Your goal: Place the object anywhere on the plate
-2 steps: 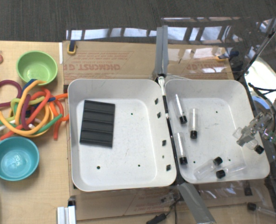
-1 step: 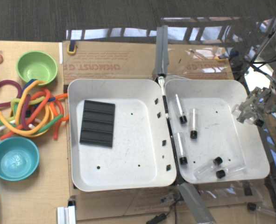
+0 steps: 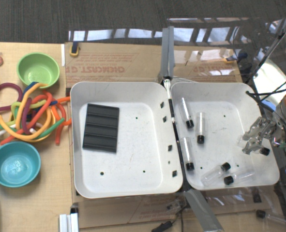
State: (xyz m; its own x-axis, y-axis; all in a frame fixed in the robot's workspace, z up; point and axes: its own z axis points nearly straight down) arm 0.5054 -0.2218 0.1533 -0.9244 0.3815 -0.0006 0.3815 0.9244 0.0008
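Right bin (image 3: 215,93), tubes (image 3: 200,127) left of claw (image 3: 255,139)

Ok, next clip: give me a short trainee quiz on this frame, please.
1. True or false: a capped tube already lies on the black ribbed plate.
2. What colour are the tubes' caps? A white, B black, C orange.
3. Fill in: the gripper is over the ___ bin as the camera sees it.

Key: 1 false; 2 B; 3 right.
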